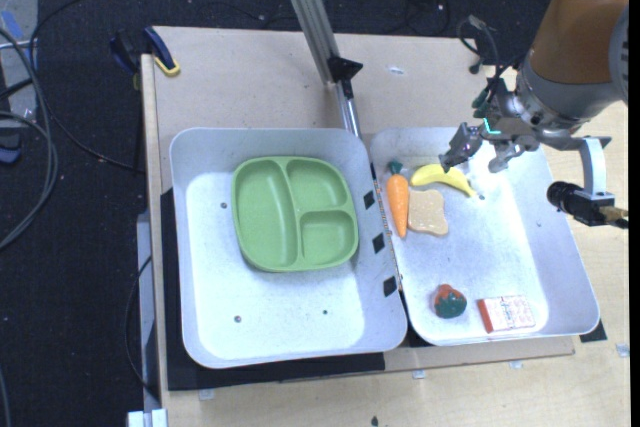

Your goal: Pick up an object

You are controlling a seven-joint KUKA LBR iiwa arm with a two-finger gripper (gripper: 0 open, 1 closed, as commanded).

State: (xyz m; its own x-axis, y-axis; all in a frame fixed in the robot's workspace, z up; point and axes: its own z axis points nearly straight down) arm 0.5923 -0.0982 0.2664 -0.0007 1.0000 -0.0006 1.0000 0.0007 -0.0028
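Note:
In the right bin (545, 255) lie a yellow banana (443, 178), an orange carrot (398, 202) with a green top, a slice of toast (428, 213), a small red and green fruit (450, 302) and a red and white box (510, 313). My gripper (482, 152) hangs over the bin's far part, just right of and above the banana. Its two dark fingers are spread, with nothing between them.
The left bin (200, 295) holds a green divided plate (296, 213). A slanted metal pole (312, 5) runs from the top of the view down to the gap between the bins. The arm's orange band (585, 10) sits at the upper right.

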